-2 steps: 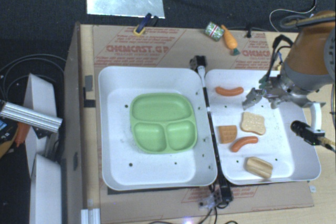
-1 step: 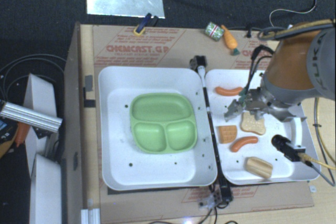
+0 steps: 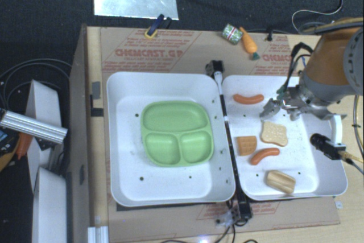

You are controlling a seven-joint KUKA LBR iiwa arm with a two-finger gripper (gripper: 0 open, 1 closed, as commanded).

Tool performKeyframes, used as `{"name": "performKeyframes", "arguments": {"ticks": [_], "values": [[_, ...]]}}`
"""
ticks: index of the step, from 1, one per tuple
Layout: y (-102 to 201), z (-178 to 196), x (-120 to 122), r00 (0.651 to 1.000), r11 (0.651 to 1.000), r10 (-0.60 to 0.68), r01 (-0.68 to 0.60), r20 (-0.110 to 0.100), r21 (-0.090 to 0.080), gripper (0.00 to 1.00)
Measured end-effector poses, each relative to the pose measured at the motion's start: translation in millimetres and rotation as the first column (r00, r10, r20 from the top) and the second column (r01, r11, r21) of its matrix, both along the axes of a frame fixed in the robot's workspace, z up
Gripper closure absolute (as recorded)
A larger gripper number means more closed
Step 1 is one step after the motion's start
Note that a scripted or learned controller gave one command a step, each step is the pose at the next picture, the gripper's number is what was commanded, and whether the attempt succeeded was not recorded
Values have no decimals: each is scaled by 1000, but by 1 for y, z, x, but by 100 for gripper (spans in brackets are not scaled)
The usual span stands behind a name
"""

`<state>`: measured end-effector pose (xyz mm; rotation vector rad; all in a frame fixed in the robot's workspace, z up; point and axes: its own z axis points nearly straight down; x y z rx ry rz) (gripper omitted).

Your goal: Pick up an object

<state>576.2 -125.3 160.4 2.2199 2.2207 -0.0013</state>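
Observation:
The right bin holds several toy foods. An orange sausage lies at its far left and a white toast slice in the middle. There is also a tan cracker square, a second sausage and a bread roll near the front. My gripper hovers just above the toast slice, right of the far sausage. It is open, and nothing sits between its fingers.
The left bin holds a green divided plate. A black divider clip sits between the bins. Behind them, on the cardboard, lie a toy carrot, a small can and a yellow-blue clip. A black part juts over the right bin.

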Motion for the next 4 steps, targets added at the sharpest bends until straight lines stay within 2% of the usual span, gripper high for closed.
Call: {"name": "performKeyframes", "arguments": {"ticks": [1,2,3,4], "values": [[0,20,-40,1000,1000,1,-1,1,2,0],[-5,-73,-10,1000,1000,2,-2,7,0,0],[-5,-62,-9,1000,1000,3,-3,10,-1,100],[-5,-62,-9,1000,1000,3,-3,10,-1,0]]}}
